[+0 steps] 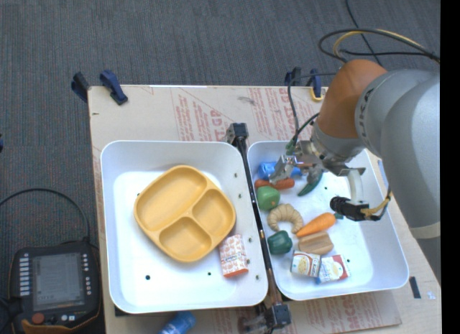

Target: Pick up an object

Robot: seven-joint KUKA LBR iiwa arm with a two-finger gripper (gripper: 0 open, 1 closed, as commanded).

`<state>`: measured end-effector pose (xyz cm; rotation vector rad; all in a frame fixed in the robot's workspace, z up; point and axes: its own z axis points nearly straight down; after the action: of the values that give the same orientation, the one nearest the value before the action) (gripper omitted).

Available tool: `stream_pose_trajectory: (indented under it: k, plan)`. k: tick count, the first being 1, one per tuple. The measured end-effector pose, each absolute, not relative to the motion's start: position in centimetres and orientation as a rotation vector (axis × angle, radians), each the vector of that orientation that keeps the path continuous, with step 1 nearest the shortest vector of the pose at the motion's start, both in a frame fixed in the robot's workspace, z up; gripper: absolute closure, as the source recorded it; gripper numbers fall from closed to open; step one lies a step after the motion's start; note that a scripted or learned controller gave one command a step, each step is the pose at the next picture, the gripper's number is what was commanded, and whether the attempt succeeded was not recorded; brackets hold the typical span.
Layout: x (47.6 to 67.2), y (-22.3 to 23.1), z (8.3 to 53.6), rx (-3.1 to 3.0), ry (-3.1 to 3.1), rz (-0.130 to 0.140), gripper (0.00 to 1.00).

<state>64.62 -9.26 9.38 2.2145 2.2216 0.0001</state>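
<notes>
Gripper (298,169) hovers over glossy plastic food (286,217) in smooth white bin (388,268).

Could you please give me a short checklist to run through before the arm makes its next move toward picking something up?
1. Gripper over the right bin, where the toy food lies: ok.
2. An item directly beneath it: ok; the green apple and a small orange piece sit just below.
3. Target standing apart from its neighbours: not ok; the apple, croissant and carrot are crowded together.
4. Something already held: cannot tell; the wrist hides that spot.
5. Cable free of the bin's rim: cannot tell.
6. Yellow divided plate in the left bin out of the way: ok.
</notes>
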Motion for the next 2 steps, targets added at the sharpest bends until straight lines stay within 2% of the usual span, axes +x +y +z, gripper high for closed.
stream_pose_trajectory:
  k: [1, 2]
  plan:
    - [64.69, -9.08, 10.44, 2.215, 2.227, 0.004, 1.0]
    - [64.69, -9.06, 10.43, 2.214, 2.228, 0.004, 0.0]
